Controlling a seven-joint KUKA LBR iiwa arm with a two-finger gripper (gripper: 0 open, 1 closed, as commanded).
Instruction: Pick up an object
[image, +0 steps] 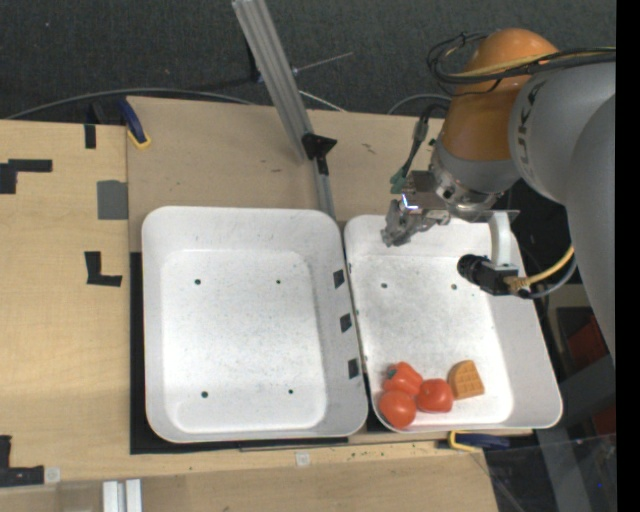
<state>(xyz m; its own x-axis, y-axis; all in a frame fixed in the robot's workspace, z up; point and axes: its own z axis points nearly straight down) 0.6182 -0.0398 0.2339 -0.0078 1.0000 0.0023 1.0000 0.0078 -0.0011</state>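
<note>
Pincer (398, 232) is seen above the far rim of the right bin (525, 345), hung from the grey arm (560, 110) with its orange band. Whether it is open or closed cannot be told at this angle and blur; nothing is seen held in it.

The candidate objects are found grouped at the near end of the right bin, well apart from the pincer: three red rounded items (412, 394) touching one another, and a small orange-brown block (465, 380) just beside them on the right.

A black cable fitting (482, 274) is noted over the bin's right side.

The left bin (240, 320) lies alongside, touching the right one, both on the wooden worktop (60, 300).
</note>
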